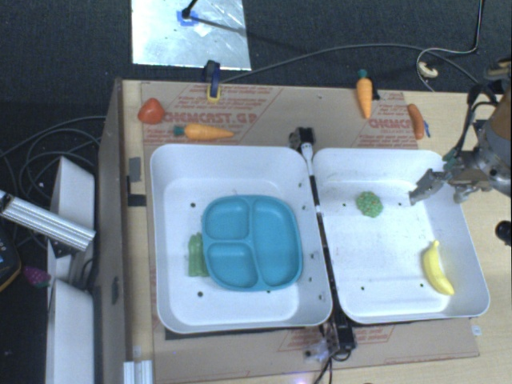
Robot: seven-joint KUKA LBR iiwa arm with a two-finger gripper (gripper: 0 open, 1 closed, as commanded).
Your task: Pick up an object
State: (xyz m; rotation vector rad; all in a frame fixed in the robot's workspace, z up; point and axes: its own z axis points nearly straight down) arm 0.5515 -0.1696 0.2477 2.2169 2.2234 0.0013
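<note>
The right bin [400, 306] holds a green broccoli piece [370, 204] near its middle and a yellow banana [437, 268] by its right wall. My gripper [442, 190] hangs over the bin's upper right corner, to the right of the broccoli and above the banana. Its fingers [423, 187] are spread open and nothing is between them. In the left bin [172, 214] lies a blue divided plate [251, 242] with a green piece [196, 255] against its left edge.
On the board behind the bins lie a red tomato [150, 111], an orange carrot [205, 132], a second carrot [365, 94] and an orange-red piece [416, 121]. A black divider clip [305, 141] sits between the bins. Cables run along the left and top.
</note>
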